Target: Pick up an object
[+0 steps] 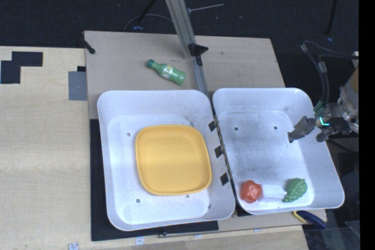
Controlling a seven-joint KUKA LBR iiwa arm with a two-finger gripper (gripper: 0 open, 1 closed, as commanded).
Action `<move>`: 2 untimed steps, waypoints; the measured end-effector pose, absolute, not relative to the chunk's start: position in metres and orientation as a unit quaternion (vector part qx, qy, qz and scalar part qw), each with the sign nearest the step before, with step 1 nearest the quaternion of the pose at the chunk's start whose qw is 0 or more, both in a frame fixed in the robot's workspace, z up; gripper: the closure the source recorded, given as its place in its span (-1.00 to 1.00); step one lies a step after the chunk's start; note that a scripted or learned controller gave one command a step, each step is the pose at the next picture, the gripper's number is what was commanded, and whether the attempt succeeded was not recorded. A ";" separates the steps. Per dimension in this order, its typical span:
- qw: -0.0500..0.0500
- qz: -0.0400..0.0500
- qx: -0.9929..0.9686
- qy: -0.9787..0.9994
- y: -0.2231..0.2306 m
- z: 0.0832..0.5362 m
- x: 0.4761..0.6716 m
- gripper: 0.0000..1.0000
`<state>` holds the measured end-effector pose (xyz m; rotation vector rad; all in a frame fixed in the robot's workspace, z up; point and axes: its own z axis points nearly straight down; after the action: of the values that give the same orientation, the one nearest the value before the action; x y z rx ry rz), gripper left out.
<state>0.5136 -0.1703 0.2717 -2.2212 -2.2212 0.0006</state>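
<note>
Left white bin holding square matte yellow plate; right bin holding round red tomato and knobbly green vegetable near front edge; gripper above right rim, spread, empty.

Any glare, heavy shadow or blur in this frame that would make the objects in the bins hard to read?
Camera view: even light, no strong glare on the white bins. The yellow plate, red object and green object read clearly though slightly soft. The gripper is dark and small against the bin rim, its detail hard to resolve. The floor above the bench is underexposed.
</note>
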 end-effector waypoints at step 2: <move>0.002 0.001 -0.707 -0.708 -0.164 0.227 0.516 -1.00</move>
<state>0.5164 -0.1635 0.2269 -2.2169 -2.2207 0.0037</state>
